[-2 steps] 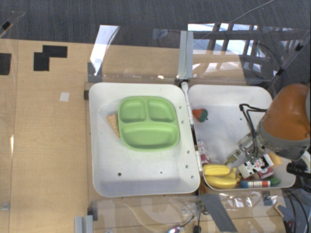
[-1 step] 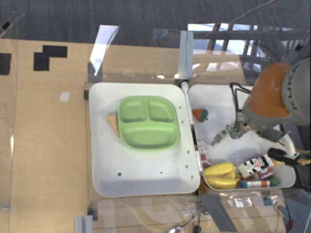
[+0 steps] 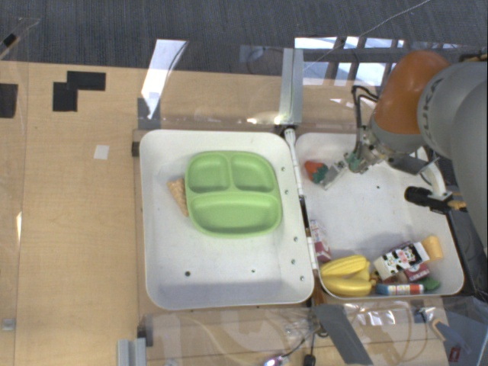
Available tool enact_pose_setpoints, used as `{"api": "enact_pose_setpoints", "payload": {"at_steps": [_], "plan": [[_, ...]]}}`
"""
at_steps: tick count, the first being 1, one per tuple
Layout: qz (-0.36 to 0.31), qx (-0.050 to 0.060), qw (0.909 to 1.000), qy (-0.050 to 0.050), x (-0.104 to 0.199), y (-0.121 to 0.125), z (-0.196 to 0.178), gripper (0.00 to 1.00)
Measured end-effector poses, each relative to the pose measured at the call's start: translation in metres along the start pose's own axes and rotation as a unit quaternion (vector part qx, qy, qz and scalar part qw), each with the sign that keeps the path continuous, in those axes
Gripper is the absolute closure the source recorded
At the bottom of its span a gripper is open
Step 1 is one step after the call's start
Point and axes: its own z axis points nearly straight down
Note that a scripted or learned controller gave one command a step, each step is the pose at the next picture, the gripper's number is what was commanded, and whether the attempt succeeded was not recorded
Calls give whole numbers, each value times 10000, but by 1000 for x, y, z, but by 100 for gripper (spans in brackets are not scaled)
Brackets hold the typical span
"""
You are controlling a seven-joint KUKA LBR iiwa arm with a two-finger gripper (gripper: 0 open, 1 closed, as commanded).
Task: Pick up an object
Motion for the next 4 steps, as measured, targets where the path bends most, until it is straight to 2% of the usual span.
{"api": "enact_pose_setpoints", "payload": {"at_steps": [1, 2, 3, 4], "plan": [[509, 99, 9986, 47, -2, 20, 1, 0], [1077, 81, 9941, 33, 1, 23, 1, 0], [-1516, 40, 9884, 44, 17, -20, -13, 0], [-1148, 79, 9933, 69, 9, 17, 1, 0]]}}
